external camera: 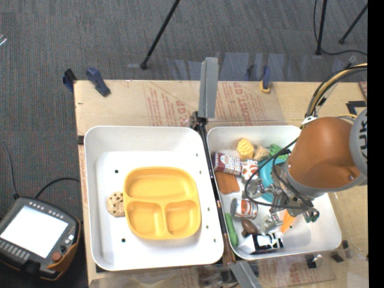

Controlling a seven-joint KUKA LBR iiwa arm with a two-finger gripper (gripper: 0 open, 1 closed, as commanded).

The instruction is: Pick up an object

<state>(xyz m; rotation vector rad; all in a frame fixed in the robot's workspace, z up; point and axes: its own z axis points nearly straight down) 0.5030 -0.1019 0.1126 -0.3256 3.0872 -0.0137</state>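
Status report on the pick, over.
Claw down in the right bin, among the small items by the can; nothing seen held. Left bin has the yellow tray and a cookie. Arm hides part of the pile.

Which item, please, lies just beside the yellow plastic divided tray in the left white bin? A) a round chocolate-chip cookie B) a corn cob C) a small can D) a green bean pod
A: the round chocolate-chip cookie rests on the floor of the left white bin, touching the left edge of the yellow plastic divided tray.
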